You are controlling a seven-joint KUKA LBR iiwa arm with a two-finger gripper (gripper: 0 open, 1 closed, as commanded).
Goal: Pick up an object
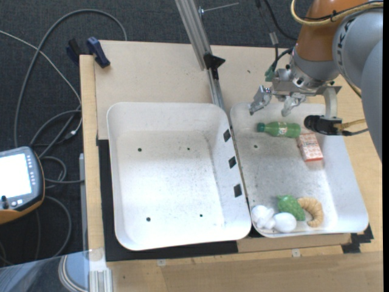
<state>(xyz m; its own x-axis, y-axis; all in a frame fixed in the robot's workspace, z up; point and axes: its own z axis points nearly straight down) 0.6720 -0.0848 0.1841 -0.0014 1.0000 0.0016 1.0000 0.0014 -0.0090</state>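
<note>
Bins sit side by side on the bench [152, 66]: the left bin [121, 123] and the right bin [346, 193], which holds all the loose things. Near the far end of the right bin lies a green bottle [278, 128] on its side, white cap pointing left. Just right of it and a little nearer lies a red box [310, 147], its long side running near to far. In the near corner of that bin a cluster lies close together: a white lump [262, 214] at the left, a white ball [284, 222] beside it, a green toy [291, 205] just behind the ball, and a tan croissant [312, 210] at the right. The arm [355, 29] comes in from the right, its orange band high at the far right. The gripper [275, 105] hangs over the far end of the right bin, just beyond the bottle, with its two fingers [258, 101] spread apart and nothing between them. The bottle lies free on the bin floor, apart from the fingers. A metal post [193, 26] slants up from between the bins at the far side. A pendant [18, 181] with a lit screen lies on the floor at the left, among cables [55, 47].
</note>
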